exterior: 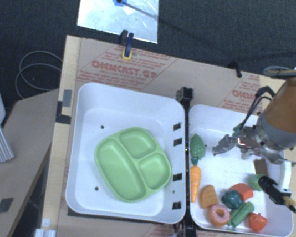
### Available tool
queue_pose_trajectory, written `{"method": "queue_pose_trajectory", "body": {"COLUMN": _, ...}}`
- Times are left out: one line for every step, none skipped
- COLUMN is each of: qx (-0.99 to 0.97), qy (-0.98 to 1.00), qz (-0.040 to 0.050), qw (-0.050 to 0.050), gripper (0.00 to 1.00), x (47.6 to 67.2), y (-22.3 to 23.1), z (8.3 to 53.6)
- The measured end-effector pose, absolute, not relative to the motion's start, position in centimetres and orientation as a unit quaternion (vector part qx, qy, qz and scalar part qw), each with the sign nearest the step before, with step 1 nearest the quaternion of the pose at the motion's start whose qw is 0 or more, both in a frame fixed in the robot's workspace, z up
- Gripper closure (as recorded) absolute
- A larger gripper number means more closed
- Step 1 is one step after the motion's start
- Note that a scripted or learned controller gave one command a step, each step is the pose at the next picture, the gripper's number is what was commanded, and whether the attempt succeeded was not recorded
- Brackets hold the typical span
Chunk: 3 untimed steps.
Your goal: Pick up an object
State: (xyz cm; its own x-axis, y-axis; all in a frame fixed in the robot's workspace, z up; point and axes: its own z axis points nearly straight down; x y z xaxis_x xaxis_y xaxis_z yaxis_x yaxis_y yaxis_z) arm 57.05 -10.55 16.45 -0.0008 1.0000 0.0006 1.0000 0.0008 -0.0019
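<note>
The gripper [223, 147] hangs over the right bin [220, 124], w/ nothing seen between its fingers — whether they are apart or together cannot be told. The toy food lies along the bin's near side: broccoli [197, 148], carrot [194, 182], donut [218, 214], cucumber [241, 213], tomato [257, 222]. An isolated target is prob. best chosen — the broccoli is nearest and apart from the pile. The wrist should be centred over it, then lowered straight, so neighbours aren't nudged.
</note>
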Motion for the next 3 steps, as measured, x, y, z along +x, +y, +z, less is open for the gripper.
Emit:
{"method": "queue_pose_trajectory", "body": {"qx": -0.707, "qy": -0.707, "qz": 0.0007, "qw": 0.001, "gripper": 0.0, "x": 56.9, "y": -10.4, "z": 12.3}}
{"method": "queue_pose_trajectory", "body": {"qx": -0.707, "qy": -0.708, "qz": 0.0003, "qw": 0.001, "gripper": 0.0, "x": 56.9, "y": -10.3, "z": 8.3}}
{"method": "queue_pose_trajectory", "body": {"qx": -0.707, "qy": -0.708, "qz": -0.0009, "qw": -0.001, "gripper": 1.0, "x": 57.0, "y": -10.4, "z": 9.5}}
